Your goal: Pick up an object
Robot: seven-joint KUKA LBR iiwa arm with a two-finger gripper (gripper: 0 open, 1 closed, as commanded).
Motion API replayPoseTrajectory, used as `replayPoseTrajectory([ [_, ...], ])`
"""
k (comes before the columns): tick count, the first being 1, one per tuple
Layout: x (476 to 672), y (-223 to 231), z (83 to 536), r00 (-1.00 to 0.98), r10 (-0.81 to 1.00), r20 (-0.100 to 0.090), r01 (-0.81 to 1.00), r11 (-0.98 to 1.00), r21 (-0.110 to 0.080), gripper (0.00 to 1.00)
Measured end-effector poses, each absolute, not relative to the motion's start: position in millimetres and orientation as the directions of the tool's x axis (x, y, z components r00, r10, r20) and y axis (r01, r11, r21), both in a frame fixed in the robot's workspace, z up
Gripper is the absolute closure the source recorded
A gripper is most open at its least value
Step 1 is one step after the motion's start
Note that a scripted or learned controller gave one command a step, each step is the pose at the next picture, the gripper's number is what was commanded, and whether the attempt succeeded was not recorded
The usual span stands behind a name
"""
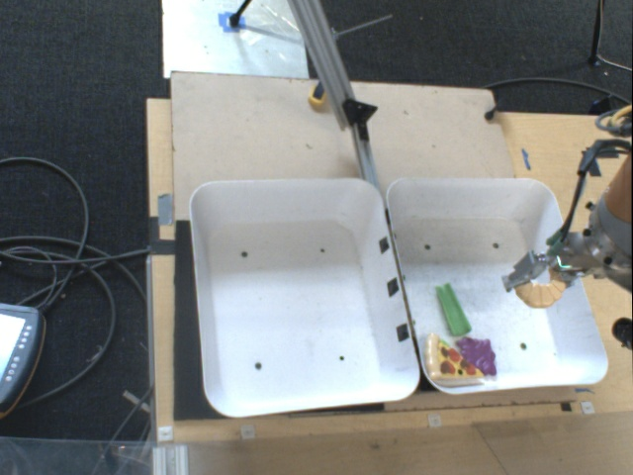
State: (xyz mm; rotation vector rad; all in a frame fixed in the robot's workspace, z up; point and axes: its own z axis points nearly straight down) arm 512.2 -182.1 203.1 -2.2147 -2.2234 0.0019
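Note:
My gripper (pixel 535 281) hangs over the right side of the right bin (pixel 495 198), reaching in from the right. A tan, croissant-shaped piece (pixel 542 294) sits between its grey fingertips, and the gripper is shut on it. On the bin floor to the left lies a green stick (pixel 454 310). Near the front wall lie a toy pizza slice (pixel 451 359) and a purple grape bunch (pixel 479 352).
The left bin (pixel 213 201) stands beside the right one, with a row of black clips (pixel 393 287) along the shared wall. A slanted metal pole (pixel 331 52) crosses the back of the bench. Cables (pixel 59 255) and a tablet (pixel 15 349) lie on the floor at left.

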Motion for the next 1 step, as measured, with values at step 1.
replayPoseTrajectory([
  [1,513.2,-182.1,205.3,-0.003,1.0,0.0,1.0,0.003,0.001,0.0],
])
